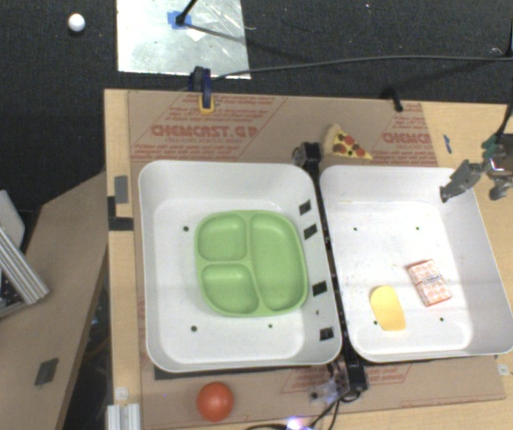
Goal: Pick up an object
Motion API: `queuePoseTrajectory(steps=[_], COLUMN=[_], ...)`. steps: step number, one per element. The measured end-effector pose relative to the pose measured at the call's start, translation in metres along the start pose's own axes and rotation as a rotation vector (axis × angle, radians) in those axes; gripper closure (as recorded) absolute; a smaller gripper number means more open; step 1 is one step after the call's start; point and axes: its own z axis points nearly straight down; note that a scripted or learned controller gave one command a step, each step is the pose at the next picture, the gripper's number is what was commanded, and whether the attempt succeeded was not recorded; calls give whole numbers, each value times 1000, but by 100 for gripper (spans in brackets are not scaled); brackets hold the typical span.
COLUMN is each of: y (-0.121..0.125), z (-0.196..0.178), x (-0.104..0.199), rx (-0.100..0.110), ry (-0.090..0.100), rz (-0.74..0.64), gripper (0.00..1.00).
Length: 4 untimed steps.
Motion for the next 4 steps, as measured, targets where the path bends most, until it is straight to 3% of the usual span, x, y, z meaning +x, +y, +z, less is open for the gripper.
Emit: queuePoseTrajectory(steps=[1,3,4], y=[4,2,4], z=[43,167,152], x=[5,8,8], rx=[2,4,-3], ry=[0,1,-1], rz=[0,2,1], gripper=[0,0,100])
